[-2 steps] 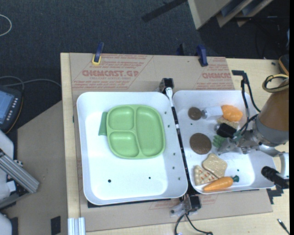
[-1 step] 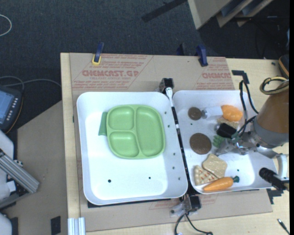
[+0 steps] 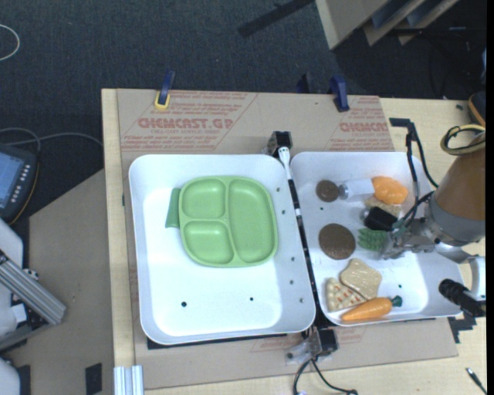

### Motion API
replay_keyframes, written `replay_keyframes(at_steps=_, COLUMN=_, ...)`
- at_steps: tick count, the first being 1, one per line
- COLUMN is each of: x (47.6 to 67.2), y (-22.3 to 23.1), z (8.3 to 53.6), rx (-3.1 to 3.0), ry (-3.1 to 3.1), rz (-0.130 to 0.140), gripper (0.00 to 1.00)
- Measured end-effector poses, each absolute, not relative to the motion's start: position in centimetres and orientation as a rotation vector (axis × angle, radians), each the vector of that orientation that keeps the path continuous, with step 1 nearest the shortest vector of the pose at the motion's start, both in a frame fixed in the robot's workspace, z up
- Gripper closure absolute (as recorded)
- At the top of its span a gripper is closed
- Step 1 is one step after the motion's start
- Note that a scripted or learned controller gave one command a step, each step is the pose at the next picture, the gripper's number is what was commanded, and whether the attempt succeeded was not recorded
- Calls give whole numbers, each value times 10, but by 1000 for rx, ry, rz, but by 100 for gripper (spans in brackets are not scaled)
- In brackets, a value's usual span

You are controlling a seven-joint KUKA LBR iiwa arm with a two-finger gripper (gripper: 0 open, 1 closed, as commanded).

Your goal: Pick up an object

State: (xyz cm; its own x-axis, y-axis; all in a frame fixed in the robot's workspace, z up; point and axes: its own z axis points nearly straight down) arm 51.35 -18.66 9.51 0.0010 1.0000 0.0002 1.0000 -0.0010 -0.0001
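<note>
Green toy (image 3: pixel 373 241) touching end effector (image 3: pixel 396 241); arm (image 3: pixel 463 197) low over right bin (image 3: pixel 428 287); grip state unclear.

Dark carpeted floor (image 3: pixel 116 38), pale worktop (image 3: pixel 231 127) with red lettering, yellow clamp (image 3: pixel 163 96) and blue clamp (image 3: pixel 339 92) on its far edge, beige furniture (image 3: pixel 370 19) top right, aluminium rail (image 3: pixel 31 289) lower left.

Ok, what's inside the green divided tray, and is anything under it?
All three compartments of the green tray show bare plastic. A darker green strip sticks out from under its left edge in the left bin; the tray covers the rest of it.
</note>
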Motion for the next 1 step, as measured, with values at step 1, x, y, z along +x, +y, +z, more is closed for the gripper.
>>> replay_keyframes(at_steps=1, x=516, y=-192, z=158, rx=-2226, ry=-2227, rz=-4, gripper=100)
